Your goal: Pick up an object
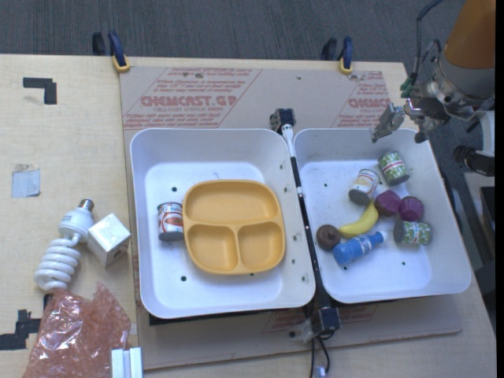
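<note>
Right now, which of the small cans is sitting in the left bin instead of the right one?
The red-labelled can, beside the yellow divided tray. The two green-patterned cans lie in the right bin.

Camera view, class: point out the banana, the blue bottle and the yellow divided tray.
banana (359,221), camera view, middle of its curved body
blue bottle (356,249), camera view, middle of its body
yellow divided tray (234,202), camera view, floor of its large compartment
</note>
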Available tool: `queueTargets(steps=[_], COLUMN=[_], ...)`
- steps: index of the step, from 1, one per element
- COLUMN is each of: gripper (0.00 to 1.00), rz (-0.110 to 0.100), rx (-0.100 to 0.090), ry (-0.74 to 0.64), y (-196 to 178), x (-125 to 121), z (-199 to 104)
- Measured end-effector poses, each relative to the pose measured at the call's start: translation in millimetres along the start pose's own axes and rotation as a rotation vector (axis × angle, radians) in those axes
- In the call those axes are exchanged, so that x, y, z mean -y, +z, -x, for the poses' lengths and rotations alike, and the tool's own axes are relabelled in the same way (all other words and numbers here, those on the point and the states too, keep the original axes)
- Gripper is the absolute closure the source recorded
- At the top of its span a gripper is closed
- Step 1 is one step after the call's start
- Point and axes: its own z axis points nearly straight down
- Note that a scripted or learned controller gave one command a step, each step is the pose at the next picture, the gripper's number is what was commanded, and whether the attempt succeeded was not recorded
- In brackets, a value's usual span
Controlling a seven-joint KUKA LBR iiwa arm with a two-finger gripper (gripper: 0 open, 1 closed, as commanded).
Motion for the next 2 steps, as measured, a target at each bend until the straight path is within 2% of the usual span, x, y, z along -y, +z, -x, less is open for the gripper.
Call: queueTargets(steps=[1,2], gripper=[0.00,0.00], rz=[-0.002,0.003], rx=[-0.003,-0.008], ry=[0.000,-0.003], y=[130.0,132.4], x=[-11.1,22.5], z=[16.0,27.8])
